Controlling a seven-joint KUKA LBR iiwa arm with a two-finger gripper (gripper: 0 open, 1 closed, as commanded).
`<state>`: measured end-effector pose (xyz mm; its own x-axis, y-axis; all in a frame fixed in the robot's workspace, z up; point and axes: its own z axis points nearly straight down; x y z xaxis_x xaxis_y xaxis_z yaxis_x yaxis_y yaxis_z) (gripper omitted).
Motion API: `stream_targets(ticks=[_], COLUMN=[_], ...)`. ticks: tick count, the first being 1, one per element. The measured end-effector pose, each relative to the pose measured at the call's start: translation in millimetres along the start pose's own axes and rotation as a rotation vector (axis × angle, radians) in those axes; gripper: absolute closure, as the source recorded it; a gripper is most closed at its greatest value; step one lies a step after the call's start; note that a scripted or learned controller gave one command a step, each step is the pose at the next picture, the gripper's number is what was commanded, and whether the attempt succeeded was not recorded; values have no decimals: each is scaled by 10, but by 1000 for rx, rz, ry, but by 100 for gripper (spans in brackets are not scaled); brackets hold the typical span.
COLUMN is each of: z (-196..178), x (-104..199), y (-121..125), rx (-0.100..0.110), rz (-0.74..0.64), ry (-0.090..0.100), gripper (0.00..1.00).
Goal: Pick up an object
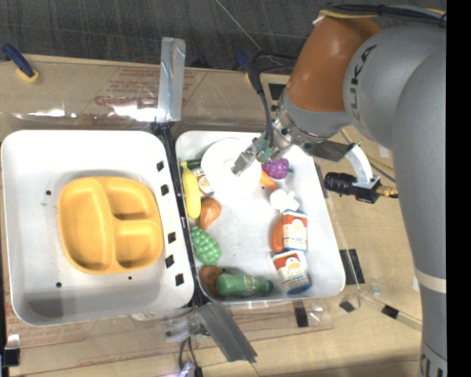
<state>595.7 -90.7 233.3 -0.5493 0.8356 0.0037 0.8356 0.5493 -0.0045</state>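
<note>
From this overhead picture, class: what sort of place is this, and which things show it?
Probably a robotics lab test bench, not a kitchen: a grey-and-orange robot arm reaches over two white bins, the right one filled with toy food such as a green bottle, taped onto cardboard.

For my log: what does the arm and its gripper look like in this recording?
The arm is a bulky, rounded grey casing with a glossy orange band above the wrist and dark lettering on the grey shell beside it. Below the band sits a narrower grey wrist section, ending in a small metallic gripper with slim silver fingers. A thin cable trails across the dark floor above.
</note>
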Motion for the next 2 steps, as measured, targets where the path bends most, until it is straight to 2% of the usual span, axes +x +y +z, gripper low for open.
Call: stream_targets(ticks=[1, 2], z=[-356, -628], x=[-195, -433], y=[498, 447], rx=[-6, -5], rz=[111, 93], ry=[-5, -6], gripper=[100, 100])
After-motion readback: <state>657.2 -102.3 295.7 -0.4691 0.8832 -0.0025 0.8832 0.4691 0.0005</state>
